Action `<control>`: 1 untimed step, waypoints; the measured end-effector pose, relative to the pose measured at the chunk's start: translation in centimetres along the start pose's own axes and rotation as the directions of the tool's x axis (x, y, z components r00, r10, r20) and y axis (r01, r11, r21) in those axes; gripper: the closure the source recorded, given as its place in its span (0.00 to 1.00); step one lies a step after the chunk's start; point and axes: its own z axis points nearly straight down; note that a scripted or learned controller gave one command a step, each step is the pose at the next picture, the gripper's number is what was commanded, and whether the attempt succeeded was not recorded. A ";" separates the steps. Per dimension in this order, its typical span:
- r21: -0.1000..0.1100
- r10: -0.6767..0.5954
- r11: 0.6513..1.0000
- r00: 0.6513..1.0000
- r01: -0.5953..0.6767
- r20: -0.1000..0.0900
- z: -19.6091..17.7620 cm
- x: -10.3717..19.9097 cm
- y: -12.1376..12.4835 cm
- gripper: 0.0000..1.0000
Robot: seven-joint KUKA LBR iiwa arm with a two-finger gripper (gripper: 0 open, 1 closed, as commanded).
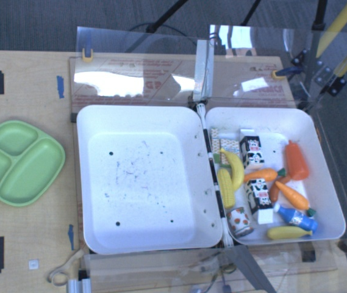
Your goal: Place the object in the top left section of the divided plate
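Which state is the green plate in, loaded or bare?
Bare: all three sections of the green plate show plain green, nothing in them.

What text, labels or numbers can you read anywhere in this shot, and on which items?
None reads clearly.
Clear panels behind the bins: reddish print, too blurred to read.
Small box in the right bin: patterned label, too small to read.
Two black-and-white cartons: cow-style patches, no legible words.
Can: label blurred.
Blue bottle: no readable label.
Green divided plate: no markings.
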 end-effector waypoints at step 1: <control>0.000 0.000 1.000 1.000 0.000 0.000 0.0 0.0 0.0 0.00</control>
